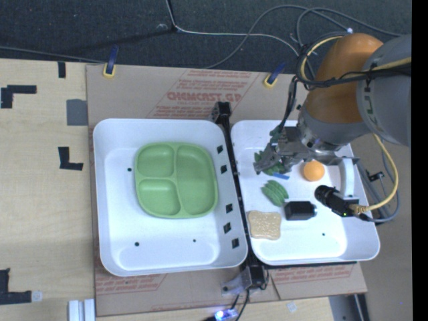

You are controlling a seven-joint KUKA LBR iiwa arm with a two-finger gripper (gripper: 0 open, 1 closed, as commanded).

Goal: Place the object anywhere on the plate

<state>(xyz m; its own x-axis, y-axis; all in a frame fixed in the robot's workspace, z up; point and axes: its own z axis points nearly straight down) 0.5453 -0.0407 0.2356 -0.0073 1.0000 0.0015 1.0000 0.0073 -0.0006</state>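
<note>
A green divided plate lies in the left bin. The right bin holds a green leafy toy vegetable, a tan slice of toast, an orange ball-shaped fruit and a small black block. My gripper hangs low over the upper left part of the right bin, just above the green vegetable and left of the orange fruit. A bit of blue shows under its tips.
A black divider strip runs between the two bins. Cables loop behind the arm at the upper right. A black fitting with a cable rests over the right bin near its right wall. Cardboard lies under both bins.
</note>
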